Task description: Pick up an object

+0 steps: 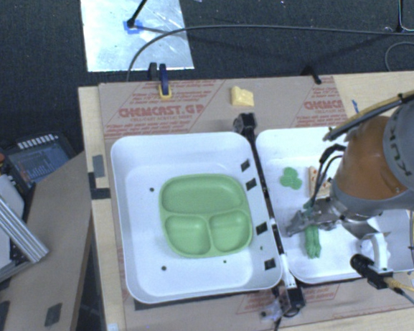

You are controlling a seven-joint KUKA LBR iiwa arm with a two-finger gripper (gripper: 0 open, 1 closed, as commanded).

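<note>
A: Why is my end effector (309, 222) low in the shallow white right bin (291, 143)?

B: It sits over the long green plastic object (312, 241), the likely pick.

A: Orientation?

B: Long axis runs near-to-far; I cannot tell the fingers' state.

Two white bins (135, 203), one green divided tray (201, 215), two green toys (290, 178), one tan block (313, 181)

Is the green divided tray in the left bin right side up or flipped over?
Right side up. The green divided tray lies flat in the left bin, its three compartments open toward the camera.
</note>
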